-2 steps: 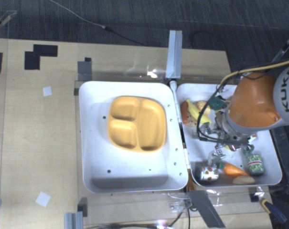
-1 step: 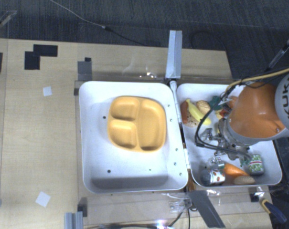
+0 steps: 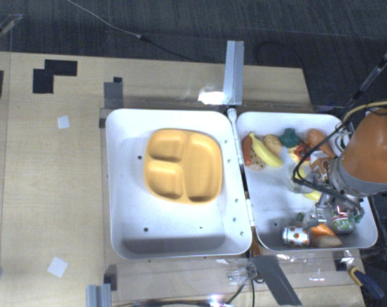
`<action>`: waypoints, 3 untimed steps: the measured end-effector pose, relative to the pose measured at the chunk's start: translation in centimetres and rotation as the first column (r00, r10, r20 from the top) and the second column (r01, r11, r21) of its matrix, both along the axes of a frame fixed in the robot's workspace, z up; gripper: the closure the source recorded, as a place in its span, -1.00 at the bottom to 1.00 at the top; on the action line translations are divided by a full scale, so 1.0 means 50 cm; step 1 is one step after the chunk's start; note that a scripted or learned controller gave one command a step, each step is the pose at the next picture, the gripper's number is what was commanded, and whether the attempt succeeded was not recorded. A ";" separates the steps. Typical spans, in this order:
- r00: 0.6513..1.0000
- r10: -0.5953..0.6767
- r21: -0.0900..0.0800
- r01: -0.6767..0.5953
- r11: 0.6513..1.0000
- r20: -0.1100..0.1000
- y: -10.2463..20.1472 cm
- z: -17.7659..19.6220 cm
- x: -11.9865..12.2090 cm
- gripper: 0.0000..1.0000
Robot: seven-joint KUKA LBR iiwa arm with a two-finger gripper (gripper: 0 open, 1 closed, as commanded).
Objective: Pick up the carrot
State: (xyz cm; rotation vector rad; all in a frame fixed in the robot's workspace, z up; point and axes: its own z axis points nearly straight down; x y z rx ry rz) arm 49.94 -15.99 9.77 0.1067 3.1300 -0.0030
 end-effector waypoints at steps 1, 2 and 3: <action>0.968 -0.250 0.004 0.250 0.968 -0.003 0.064 0.004 -0.020 -1.00; 0.970 -0.245 0.004 0.245 0.970 0.007 0.064 0.027 -0.013 1.00; 0.964 -0.266 0.003 0.266 0.964 0.001 0.048 0.100 0.003 1.00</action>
